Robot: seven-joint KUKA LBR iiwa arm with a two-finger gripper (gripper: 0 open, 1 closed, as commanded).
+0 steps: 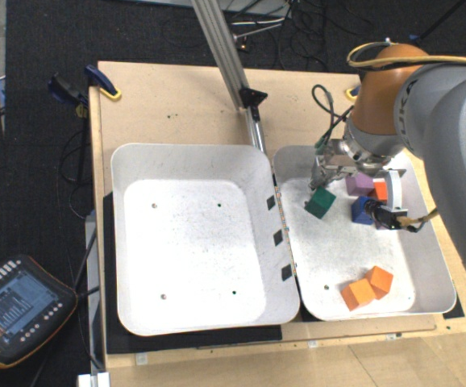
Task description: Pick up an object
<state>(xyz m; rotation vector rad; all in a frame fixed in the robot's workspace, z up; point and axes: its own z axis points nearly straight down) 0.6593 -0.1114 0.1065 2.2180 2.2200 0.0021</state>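
Gripper (327,177) sits over green block (320,203) at approx 10 o'clock in right bin (426,297). Can't tell claw state or if block's gripped. Pick not confirmed; lift still to do. Orange blocks (368,287) at 5 o'clock.

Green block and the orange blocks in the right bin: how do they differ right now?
The green block sits at the bin's far left side, right under the pincer; the orange blocks lie near the front edge, away from the arm. The green block is alone and darker; the orange ones are two bright pieces touching each other. Both are small blocky pieces in the right bin.
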